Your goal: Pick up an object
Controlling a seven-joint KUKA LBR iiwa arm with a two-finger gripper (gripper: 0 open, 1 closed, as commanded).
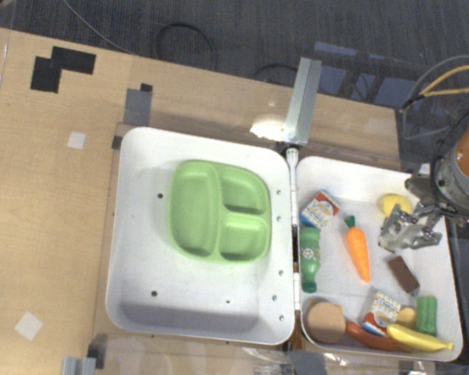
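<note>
Light wood bench [28,221] with black tape marks at 10 o'clock, dark carpet [201,3] behind it, and cables trailing on the floor. Two white bins sit side by side, touching, with a metal bracket [303,96] at 12 o'clock of the seam.

Left bin [132,289]: green divided tray [218,210], upright, roughly centred.

Right bin [451,285]: small carton [319,210] and green bottle [309,257] along the left wall, carrot [358,251] mid-bin, brown block [404,273] at 3 o'clock of the carrot. A yellow item [392,203] lies at the bin's 1 o'clock. Along the near edge is a cluster: round tan item [326,320], second carton [384,306], banana [417,340], green piece [427,312].

Gripper [409,228] hangs over the right bin at 2 o'clock, just beside the yellow item, between it and the brown block. Nothing is visibly between the fingers; can't tell the jaw gap.
</note>
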